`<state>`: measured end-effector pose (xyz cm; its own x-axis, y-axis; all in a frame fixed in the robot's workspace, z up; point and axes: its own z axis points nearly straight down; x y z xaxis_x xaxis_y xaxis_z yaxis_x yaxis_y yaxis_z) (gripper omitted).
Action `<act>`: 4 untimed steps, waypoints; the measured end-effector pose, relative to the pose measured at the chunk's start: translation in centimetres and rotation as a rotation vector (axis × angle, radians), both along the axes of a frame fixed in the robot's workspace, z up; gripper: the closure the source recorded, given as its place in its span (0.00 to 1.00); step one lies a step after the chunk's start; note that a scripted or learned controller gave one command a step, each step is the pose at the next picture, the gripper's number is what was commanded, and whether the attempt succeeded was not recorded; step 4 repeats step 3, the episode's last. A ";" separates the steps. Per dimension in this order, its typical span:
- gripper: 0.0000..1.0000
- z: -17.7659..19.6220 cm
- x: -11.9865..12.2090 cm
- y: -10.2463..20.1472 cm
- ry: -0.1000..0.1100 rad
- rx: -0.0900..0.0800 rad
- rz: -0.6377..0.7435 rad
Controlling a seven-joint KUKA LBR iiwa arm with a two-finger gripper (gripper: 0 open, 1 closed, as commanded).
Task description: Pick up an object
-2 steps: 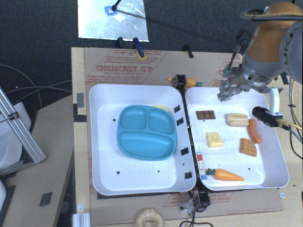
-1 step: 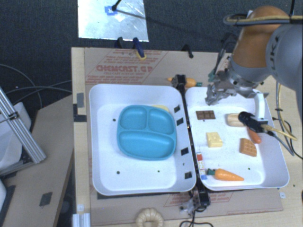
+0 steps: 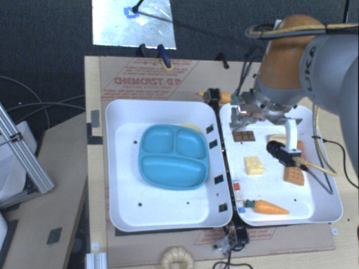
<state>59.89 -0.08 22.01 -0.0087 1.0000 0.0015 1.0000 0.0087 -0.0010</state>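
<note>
The gripper hangs over the right bin; I cannot tell what it is doing. A brown chocolate bar lies just below it. The yellow cheese is farther down. A blue plate sits far left.

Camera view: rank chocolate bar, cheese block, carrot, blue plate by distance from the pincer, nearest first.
Taking the pincer at the top of the right bin:
1. Chocolate bar, just below it, right bin.
2. Cheese block, further down, mid right bin.
3. Blue plate, left bin; its near edge is closer than the carrot.
4. Carrot, right bin's bottom edge.
</note>
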 end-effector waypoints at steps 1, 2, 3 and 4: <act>1.00 -0.4 -1.9 4.7 0.000 0.000 0.000; 1.00 -0.5 -5.1 8.8 0.001 0.000 0.000; 1.00 -0.3 -4.9 7.5 -0.002 -0.001 -0.008; 1.00 -0.3 -4.9 7.5 -0.002 -0.001 -0.008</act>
